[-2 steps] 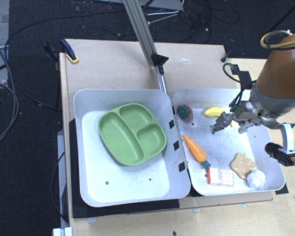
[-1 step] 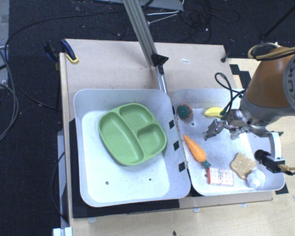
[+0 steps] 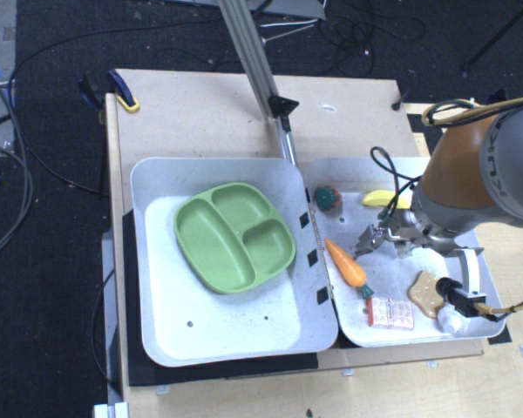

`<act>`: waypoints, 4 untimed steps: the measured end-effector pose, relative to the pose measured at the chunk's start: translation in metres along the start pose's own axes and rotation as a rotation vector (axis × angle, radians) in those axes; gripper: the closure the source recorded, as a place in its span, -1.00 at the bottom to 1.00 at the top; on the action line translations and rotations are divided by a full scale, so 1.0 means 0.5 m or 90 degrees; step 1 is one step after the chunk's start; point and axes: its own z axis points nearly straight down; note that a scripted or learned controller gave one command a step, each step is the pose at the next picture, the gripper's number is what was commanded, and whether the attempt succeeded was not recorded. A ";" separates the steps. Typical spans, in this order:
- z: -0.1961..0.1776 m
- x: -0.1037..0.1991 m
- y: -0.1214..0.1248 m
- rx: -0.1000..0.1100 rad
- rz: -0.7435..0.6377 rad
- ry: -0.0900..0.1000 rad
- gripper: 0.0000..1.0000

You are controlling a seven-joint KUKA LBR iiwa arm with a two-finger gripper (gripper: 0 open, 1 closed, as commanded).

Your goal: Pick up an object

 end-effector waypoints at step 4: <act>-0.208 0.127 0.017 -0.003 -0.005 0.001 1.00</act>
